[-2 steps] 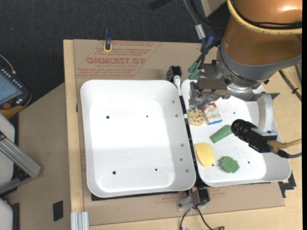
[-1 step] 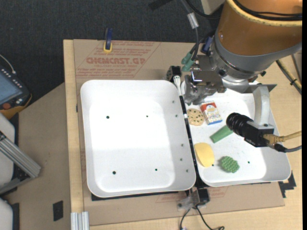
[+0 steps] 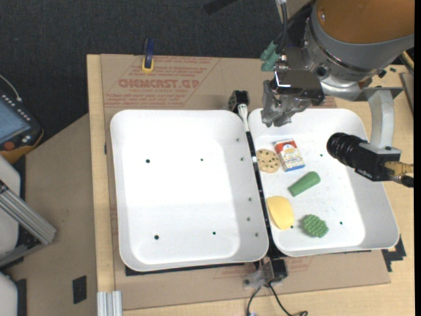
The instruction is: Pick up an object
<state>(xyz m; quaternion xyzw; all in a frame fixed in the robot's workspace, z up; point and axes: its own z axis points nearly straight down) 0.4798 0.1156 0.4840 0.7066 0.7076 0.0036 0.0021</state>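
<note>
Camera view, nearest item: we record a green knobbly piece point(image 3: 314, 226) at the near edge of the right bin point(image 3: 368, 232), closest to the camera.
Beside it: a yellow piece point(image 3: 280, 211) lies just left of the green knobbly piece, apart from it.
Further contents: a green cylinder point(image 3: 304, 183) lies tilted behind the green knobbly piece; a small red-and-white box point(image 3: 288, 155) sits behind that; a round cookie point(image 3: 266, 160) rests just left of the box, near the wall shared with the left bin point(image 3: 177, 189).
Task's thing: no single target is named; we take any of these five as eligible, and all five lie on the floor of the right bin.
Gripper: the gripper point(image 3: 279, 116) hangs over the far left corner of the right bin, behind the box and cookie, apart from both.
Hand state: we cannot tell whether it is spread or closed; we see nothing carried in it.
Progress: we judge the pick not yet made. Approach to the bin appears done; descent, closing and lift remain.
Hidden or unclear: the arm point(image 3: 362, 18) is cut off by the top and right edges. A black cylindrical fitting point(image 3: 352, 151) covers part of the bin's right side. The identity of the green knobbly piece is uncertain.
</note>
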